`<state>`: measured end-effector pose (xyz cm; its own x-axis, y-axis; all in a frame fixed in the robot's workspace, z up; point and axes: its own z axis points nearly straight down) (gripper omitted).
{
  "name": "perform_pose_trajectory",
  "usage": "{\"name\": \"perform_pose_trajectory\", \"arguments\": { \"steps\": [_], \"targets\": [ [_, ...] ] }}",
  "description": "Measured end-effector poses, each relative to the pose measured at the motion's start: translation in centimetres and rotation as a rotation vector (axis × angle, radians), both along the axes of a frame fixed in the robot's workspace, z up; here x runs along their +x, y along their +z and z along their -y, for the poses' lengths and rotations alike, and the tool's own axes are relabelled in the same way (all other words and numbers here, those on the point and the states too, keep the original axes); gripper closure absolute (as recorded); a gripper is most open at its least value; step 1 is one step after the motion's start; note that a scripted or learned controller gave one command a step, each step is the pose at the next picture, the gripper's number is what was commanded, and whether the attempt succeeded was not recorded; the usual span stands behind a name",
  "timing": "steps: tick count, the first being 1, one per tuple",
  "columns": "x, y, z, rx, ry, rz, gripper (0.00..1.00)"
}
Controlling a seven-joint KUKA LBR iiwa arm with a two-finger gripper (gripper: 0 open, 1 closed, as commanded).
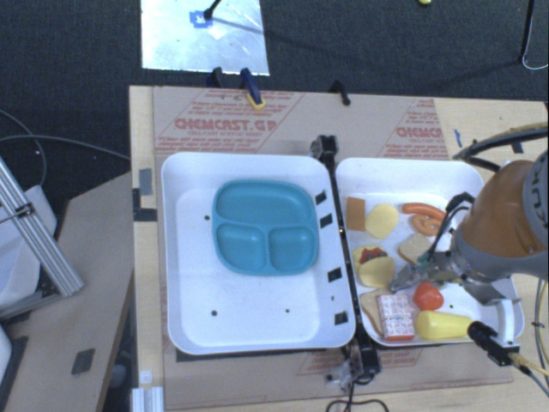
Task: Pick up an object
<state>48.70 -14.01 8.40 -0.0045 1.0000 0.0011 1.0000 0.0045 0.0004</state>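
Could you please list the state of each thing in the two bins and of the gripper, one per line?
Gripper: down in the right bin among the food, nothing visibly held.
Blue divided plate: flat in the left bin, compartments bare.
Tomato: lying free beside the gripper.
Yellow pepper: on its side by the near wall.
Red-and-white box: lying flat.
Sausage: lying near the far wall.

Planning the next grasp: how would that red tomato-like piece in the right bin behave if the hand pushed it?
The red tomato looks rounded and glossy, so it would probably roll or slip aside. It sits close to the yellow piece and the small box, which may stop it. It is likely a light toy.
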Motion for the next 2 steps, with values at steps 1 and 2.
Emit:
{"name": "perform_pose_trajectory", "arguments": {
  "steps": [1,2],
  "targets": [
    [0.0,0.0,-4.0,0.001,0.002,0.0,0.0],
    [0.2,1.2,-3.7,-0.003,-0.001,0.006,1.0]
  ]
}}
